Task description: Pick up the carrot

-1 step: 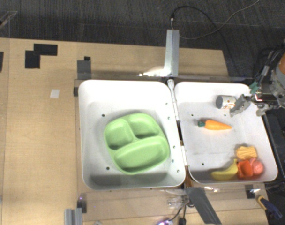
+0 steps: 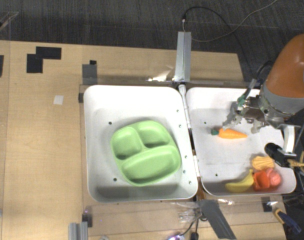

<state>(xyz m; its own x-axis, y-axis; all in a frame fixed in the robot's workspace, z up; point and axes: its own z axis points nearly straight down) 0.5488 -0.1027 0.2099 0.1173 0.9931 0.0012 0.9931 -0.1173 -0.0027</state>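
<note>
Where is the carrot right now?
The carrot lies in the right bin, just below the gripper and above the banana.

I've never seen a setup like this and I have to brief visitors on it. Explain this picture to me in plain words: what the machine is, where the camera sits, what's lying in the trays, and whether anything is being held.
The picture comes from one fixed camera above a wooden bench, looking down at a slant. The grey and orange shape at the right is a robot arm. At its end is a gripper, a two-finger metal claw.

Two shallow white bins sit side by side. The left bin holds a green plate with three compartments. The right bin holds toy food: a carrot near the middle, and in the near right corner a banana, a red fruit and a small yellow piece whose kind I cannot make out.

The job is to pick up the carrot. The gripper is just above it in the picture, but the carrot lies on the bin floor, so nothing is held.
</note>
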